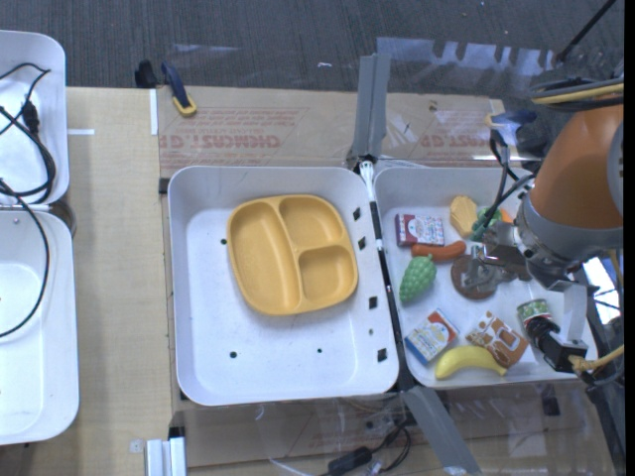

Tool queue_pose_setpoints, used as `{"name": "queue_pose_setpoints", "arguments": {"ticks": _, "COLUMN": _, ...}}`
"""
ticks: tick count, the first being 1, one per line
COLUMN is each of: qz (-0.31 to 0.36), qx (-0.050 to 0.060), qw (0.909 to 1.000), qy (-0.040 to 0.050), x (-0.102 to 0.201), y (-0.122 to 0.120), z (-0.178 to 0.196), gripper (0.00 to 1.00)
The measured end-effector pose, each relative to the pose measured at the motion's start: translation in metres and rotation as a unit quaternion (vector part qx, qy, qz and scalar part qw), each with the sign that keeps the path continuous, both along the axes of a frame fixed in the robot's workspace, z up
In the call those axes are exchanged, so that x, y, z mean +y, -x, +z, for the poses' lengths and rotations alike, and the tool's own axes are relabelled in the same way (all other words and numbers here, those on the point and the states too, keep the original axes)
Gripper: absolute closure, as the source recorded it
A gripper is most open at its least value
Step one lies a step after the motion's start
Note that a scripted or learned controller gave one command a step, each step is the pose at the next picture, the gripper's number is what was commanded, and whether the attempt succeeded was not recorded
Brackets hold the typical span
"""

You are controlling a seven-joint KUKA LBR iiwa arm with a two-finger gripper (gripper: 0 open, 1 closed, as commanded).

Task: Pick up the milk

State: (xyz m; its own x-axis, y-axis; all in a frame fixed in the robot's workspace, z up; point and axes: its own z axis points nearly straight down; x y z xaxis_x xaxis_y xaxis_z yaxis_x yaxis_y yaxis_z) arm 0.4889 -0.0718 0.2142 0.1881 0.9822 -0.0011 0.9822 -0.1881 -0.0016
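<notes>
The grey arm with its orange band reaches in from three o'clock over the right-hand shallow white bin. Its hand hangs near the middle of that bin, right above a round brown disc-shaped thing. From here I cannot tell whether the hand is wide or narrow, and nothing shows as gripped in it.

The small white-and-blue milk carton lies at about seven o'clock in the same bin, apart from the hand. A yellow banana lies just beside it toward five o'clock. A knobbly green fruit sits at twelve o'clock from the carton, and a red-and-white box lies further up at the bin's eleven o'clock corner.

The left-hand white bin on the worktop holds a yellow divided plastic plate.
</notes>
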Motion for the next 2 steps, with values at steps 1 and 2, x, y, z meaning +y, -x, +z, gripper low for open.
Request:
{"name": "queue_pose_setpoints", "arguments": {"ticks": 1, "qz": -0.114, "qx": 0.001, "qw": 0.9935, "qy": 0.0010, "x": 0.0685, "y": -0.0299, "z": 0.0188, "gripper": 1.00}}
{"name": "queue_pose_setpoints", "arguments": {"ticks": 2, "qz": -0.114, "qx": 0.001, "qw": 0.9934, "qy": 0.0012, "x": 0.0684, "y": -0.0299, "z": 0.0187, "gripper": 0.00}}
